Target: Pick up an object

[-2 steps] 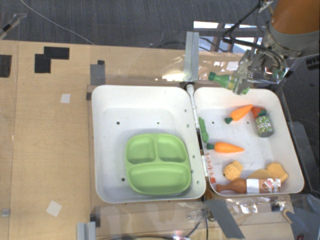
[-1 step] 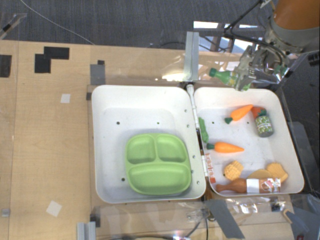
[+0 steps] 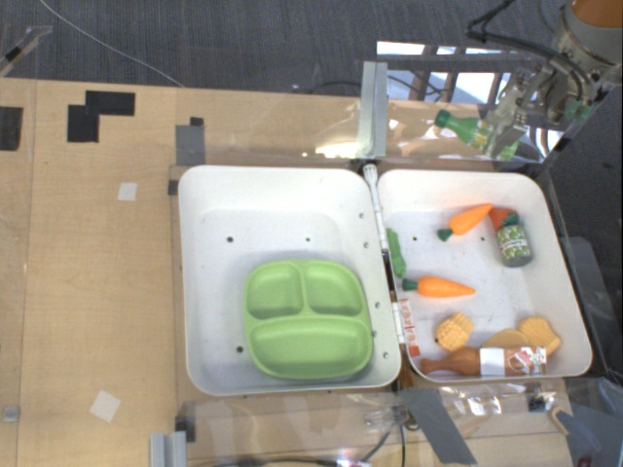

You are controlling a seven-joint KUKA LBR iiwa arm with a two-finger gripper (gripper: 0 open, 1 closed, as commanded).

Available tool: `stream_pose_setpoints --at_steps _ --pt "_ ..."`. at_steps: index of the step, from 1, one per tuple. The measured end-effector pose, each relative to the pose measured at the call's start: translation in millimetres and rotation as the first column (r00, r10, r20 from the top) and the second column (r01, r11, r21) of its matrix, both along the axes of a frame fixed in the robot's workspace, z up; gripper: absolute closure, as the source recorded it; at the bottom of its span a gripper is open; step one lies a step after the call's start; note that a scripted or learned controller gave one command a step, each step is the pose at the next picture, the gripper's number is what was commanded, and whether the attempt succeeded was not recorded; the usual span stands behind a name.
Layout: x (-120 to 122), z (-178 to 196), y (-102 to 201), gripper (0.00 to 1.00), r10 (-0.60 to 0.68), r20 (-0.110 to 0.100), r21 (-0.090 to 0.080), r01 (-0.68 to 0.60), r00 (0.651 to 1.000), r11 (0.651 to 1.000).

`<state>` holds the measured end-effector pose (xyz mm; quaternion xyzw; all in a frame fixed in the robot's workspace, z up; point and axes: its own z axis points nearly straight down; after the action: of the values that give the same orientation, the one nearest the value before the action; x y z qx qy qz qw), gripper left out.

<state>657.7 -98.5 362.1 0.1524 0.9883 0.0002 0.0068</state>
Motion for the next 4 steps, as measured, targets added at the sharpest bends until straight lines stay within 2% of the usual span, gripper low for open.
stream_pose_setpoints --at_steps 1,2,3,4 --pt "-3 -43 -51 1.00 0.112 -0.005 -0.001 -0.112 0.994 0.994" --pt "-4 -99 -61 1.00 0.224 -0.007 -0.001 -0.224 0.975 0.975" --pt "-39 -25 -26 1.00 -0.001 0.001 0.000 0.001 1.000 1.000" --pt "-21 -87 13 1.00 -0.020 -0.010 0.004 0.020 1.000 1.000"
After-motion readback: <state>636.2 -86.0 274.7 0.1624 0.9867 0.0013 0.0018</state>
